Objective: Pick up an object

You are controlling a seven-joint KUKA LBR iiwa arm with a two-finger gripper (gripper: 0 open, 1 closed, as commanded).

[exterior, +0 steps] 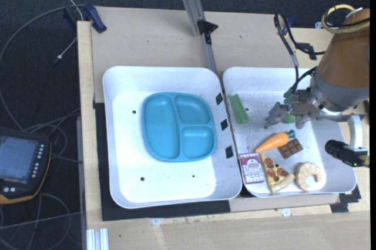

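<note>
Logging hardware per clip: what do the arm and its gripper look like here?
The arm has a broad orange band above a grey wrist section. Black cables loop along its left side, and a yellow ring sits near its top. The gripper is grey metal with thin splayed fingers.

Blue divided plate (178, 135) in the left bin (117, 81); handheld pendant (20, 165) on the floor.

At the right edge of the frame the arm (346, 66) shows a broad orange band over a rounded grey wrist section. Below it sits a pale ring, then the gripper (286, 115), built of dull grey metal links. Black cables loop along the arm's upper left side
</note>
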